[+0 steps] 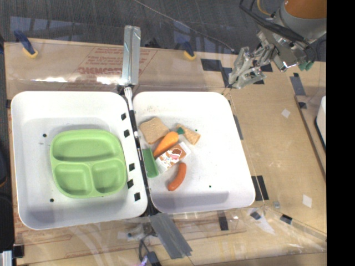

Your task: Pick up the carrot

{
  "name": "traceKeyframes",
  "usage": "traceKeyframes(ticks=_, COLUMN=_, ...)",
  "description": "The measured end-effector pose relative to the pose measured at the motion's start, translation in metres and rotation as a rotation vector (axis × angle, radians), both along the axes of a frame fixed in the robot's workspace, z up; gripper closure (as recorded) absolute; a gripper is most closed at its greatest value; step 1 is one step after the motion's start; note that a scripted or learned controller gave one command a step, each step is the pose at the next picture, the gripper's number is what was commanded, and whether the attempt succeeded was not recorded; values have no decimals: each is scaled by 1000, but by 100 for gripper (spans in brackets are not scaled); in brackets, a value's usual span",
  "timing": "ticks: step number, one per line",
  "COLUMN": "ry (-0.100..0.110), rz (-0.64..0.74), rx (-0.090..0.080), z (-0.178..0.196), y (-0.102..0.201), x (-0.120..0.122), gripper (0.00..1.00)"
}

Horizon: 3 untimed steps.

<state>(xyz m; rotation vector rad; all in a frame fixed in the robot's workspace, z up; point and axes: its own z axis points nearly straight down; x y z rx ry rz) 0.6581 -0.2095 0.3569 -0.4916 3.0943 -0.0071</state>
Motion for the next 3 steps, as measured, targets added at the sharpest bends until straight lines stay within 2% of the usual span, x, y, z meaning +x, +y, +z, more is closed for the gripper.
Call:
traceKeyframes(ticks=2, ry=0, rz=210, rx=-1, z=38, y=2, x=0, gripper=100)
traceKeyframes(ticks=3, ry=9, rz=490, rx=2, z=32, y=94, x=-1, gripper=100)
